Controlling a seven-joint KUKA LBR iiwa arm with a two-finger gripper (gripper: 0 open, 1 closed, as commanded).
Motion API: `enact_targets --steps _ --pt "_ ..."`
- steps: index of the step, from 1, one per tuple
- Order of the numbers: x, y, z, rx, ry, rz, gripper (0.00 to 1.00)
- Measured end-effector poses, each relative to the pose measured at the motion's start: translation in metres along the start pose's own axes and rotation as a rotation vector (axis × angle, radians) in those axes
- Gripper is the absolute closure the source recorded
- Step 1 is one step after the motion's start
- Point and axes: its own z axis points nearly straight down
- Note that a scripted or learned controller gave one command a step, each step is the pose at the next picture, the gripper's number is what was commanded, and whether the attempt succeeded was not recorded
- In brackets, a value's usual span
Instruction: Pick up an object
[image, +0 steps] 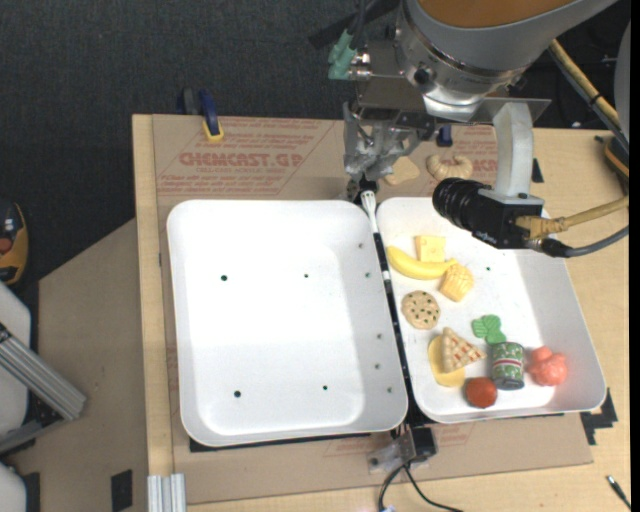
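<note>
crowding the right bin (575, 330): banana (412, 264), cookie (421, 309), can (507, 364).

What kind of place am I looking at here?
Probably a robotics lab test bench: a robot arm hangs over two white bins, and toy food such as a banana and cookie lies in the right one.
</note>
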Motion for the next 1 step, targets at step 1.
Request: enact_targets --steps 1 --pt "0.0017 -0.0003 0.0094 0.018 -0.007 -0.001 0.00"
